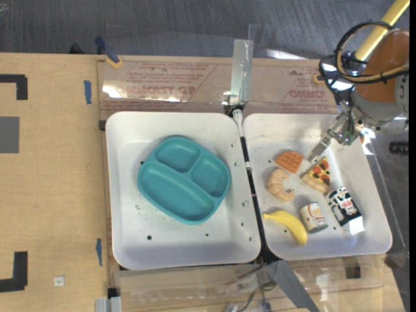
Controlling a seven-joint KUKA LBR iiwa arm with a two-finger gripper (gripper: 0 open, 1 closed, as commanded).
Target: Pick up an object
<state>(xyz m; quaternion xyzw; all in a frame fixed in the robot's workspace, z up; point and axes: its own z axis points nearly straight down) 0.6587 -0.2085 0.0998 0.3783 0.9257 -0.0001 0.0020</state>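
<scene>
Camera view, left to right: you have a teal plate [185, 177] in the left bin [123, 135]; in the right bin [374, 194], croissant [281, 182], waffle [290, 161] and pizza slice [318, 174]. The gripper [318, 149] hovers empty above the waffle; its spread you can't tell. Approach stage: next, descend squarely.

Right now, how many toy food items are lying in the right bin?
6: waffle and pizza slice near the gripper, croissant left of them, banana in front, can beside it, cow-patterned carton at right. None seems hidden.
</scene>
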